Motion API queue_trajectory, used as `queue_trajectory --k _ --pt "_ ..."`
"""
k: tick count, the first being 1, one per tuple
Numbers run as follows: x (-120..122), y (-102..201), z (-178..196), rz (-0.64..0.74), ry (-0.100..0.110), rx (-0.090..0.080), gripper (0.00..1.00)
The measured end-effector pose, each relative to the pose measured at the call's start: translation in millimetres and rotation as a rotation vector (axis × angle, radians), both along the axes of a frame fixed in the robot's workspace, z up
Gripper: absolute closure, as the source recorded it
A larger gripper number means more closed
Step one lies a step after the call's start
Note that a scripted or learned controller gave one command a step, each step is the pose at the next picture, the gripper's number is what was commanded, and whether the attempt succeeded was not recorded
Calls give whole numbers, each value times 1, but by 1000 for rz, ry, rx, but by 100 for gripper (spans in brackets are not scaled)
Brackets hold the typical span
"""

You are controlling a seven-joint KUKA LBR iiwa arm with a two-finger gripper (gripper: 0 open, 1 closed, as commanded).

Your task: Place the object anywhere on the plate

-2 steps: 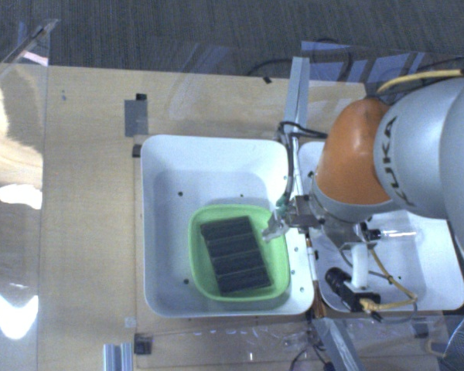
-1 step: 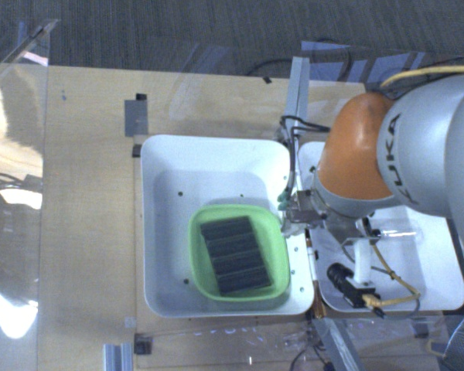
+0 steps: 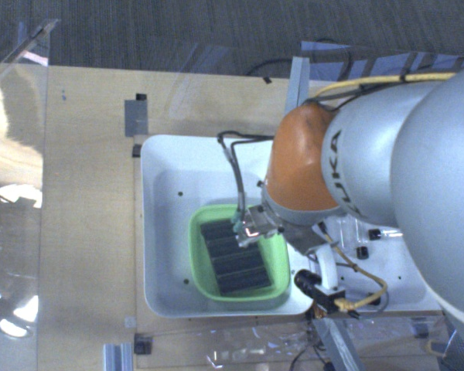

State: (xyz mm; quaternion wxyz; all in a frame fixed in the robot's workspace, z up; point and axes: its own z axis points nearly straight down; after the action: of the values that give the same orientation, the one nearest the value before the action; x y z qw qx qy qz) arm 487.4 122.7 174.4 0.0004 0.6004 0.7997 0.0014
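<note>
A green plate (image 3: 201, 273) with raised sides lies in the near right part of the left white bin (image 3: 164, 199). On it rests a dark ridged rectangular object (image 3: 233, 260), laid lengthwise and covering much of the plate's floor. My gripper (image 3: 246, 229) hangs below the orange band (image 3: 301, 161), right over the far right end of the dark object. The wrist hides the plate's far right corner. I cannot make out whether the gripper touches the object.
The grey arm (image 3: 402, 161) covers most of the right bin (image 3: 394, 280). Black cables (image 3: 233, 161) loop from the wrist over the left bin. Bare bench (image 3: 85, 207) lies to the left, with small brackets (image 3: 137, 116) by the bin's corners.
</note>
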Motion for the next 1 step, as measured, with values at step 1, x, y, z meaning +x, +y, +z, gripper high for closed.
queue_trajectory --k 1 --pt "0 0 0 -1 0 0 0"
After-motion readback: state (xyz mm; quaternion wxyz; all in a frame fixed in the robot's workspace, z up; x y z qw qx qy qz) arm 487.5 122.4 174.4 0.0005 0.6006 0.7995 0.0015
